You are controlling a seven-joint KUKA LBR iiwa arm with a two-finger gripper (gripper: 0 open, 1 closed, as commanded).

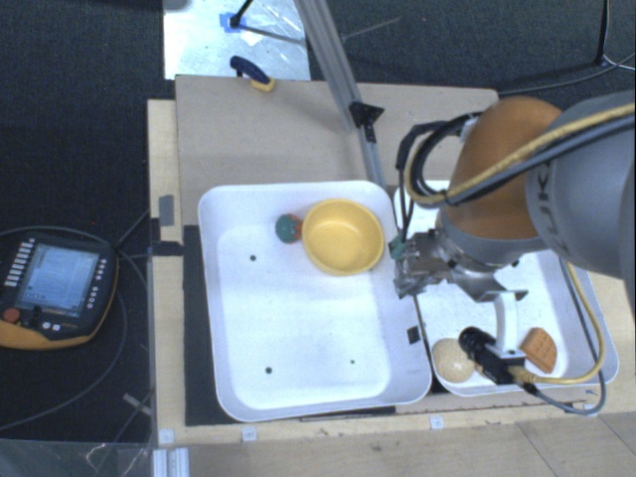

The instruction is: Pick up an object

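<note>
A yellow bowl [343, 237] stands upright at the back right of the left bin [298, 366]. A small green and reddish ball [288, 229] lies right against the bowl's left side. In the right bin [586, 366], a cream egg-shaped object [453, 362] rests near the front left corner and a small orange waffle-like piece [540, 347] lies to its right. My gripper [405, 266] hangs over the rim between the two bins, just right of the bowl. The bulky grey and orange wrist hides much of the right bin.
A thin metal pole [333, 63] slants over the bench from the top toward the bins' back edge. A blue and yellow clamp [250, 71] lies on the board behind the left bin. A control pendant [55, 286] sits on the floor at left.
</note>
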